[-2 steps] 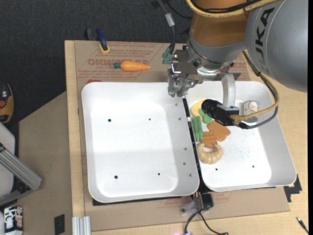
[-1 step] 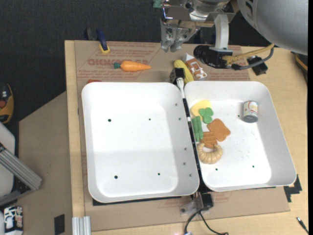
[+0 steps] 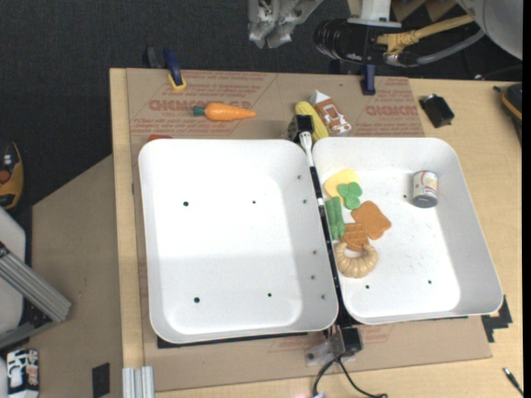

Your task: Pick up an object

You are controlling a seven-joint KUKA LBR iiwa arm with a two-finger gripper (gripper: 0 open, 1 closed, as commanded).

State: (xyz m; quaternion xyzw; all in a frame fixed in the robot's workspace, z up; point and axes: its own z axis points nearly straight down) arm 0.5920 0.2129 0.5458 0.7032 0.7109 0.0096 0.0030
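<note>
1. Camera view puts my pincer (image 3: 278, 11) high at the top edge, over the dark floor beyond the desk (image 3: 75, 222), well apart from both bins; I cannot tell whether it is spread or pressed together, and I see nothing in it.
2. I judge the pick as not yet begun: every candidate lies at rest, so reaching, closing and lifting are all left.
3. Candidates sit in the right bin (image 3: 465, 247). A small can (image 3: 424, 188), metallic with a red band, lies alone near the far right side.
4. A cluster hugs that bin's left wall: a yellow piece (image 3: 338, 180) with a green leafy piece (image 3: 351, 195) on it, a long green strip (image 3: 333, 219), an orange-brown flat piece (image 3: 371, 219), and a pale ring like a bagel (image 3: 358, 261). They touch or overlap, and look like smooth plastic toy food.
5. Left bin (image 3: 224, 239) is glossy white plastic with rounded corners.
6. Outside the bins, on brown cardboard, lie a toy carrot (image 3: 226, 112) and a yellow toy with a small carton (image 3: 319, 116) just behind the bins' seam.
7. My judgement: the can, rigid and isolated, offers the cleanest grip.
</note>
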